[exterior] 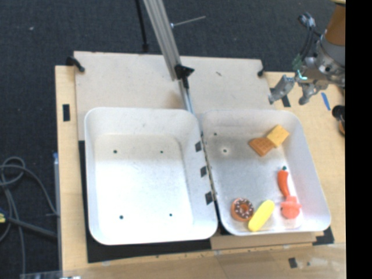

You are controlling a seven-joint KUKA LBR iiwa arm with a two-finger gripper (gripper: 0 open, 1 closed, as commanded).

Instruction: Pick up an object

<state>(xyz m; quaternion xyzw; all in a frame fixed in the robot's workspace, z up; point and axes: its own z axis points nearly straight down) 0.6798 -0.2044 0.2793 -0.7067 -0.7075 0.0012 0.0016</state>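
Nearest the lower edge of the frame, the right bin [308,173] holds one yellow banana-shaped piece [261,215] touching one round brown doughnut-like piece [242,209], with one orange-red tool-shaped toy [286,195] just beside them at the lower right. Higher up in that bin lie two tan waffle-like pieces [269,141], overlapping. One more bin, the left bin [93,173], sits lower left on the table [232,86]. At the upper right, above the table beyond the bins, hang the jaws [293,92], spread apart and gripping nothing. Orange arm [335,22] is cut off by the frame.
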